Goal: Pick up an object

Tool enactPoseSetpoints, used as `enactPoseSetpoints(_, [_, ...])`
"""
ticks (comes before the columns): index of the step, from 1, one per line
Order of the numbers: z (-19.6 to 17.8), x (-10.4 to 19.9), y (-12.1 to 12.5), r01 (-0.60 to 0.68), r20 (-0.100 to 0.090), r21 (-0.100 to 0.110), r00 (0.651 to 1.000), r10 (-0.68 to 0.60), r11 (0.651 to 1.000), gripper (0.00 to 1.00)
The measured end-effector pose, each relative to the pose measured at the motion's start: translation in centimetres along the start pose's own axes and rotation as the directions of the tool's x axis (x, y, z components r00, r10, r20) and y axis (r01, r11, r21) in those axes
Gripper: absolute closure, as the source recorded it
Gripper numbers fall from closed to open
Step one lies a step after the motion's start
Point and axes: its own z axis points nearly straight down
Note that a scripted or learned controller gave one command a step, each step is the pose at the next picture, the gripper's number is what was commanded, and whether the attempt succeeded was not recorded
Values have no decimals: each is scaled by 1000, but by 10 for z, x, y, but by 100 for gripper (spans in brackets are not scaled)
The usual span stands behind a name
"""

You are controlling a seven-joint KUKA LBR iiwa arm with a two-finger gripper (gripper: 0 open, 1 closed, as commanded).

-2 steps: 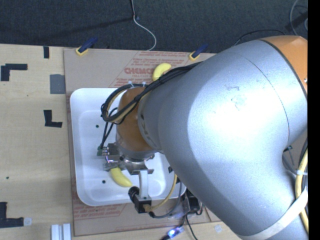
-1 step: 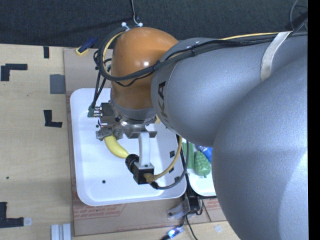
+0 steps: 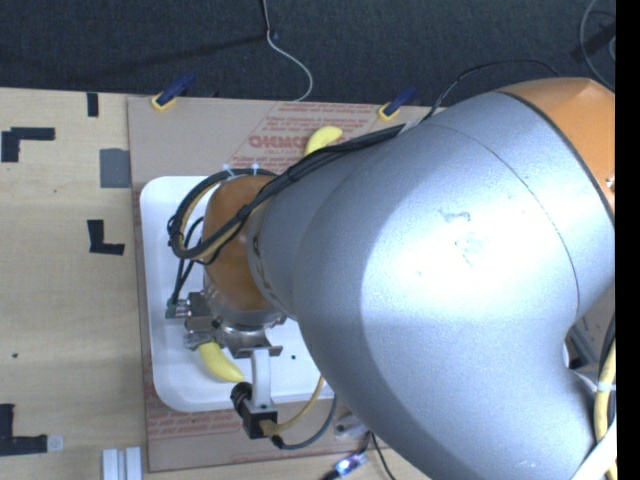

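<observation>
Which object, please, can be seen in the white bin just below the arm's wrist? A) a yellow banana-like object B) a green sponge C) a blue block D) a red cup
A: a yellow banana-like object lies on the floor of the white bin, partly covered by the arm's wrist above it.

White bin (image 3: 160, 268) on cardboard sheet (image 3: 290, 133), blue clips (image 3: 172, 91) at back edge, dark cloth (image 3: 130, 28) behind

We see the grey arm (image 3: 440, 298) covering most of the white bin (image 3: 160, 268) on the worktop (image 3: 60, 318). A yellow object (image 3: 220, 363) lies beside its wrist; another yellow piece (image 3: 322, 140) shows above.
</observation>
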Motion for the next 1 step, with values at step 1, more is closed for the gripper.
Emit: enactPoseSetpoints(1, [-11,2,4,1,-7,-13,1000,-1,1000,100])
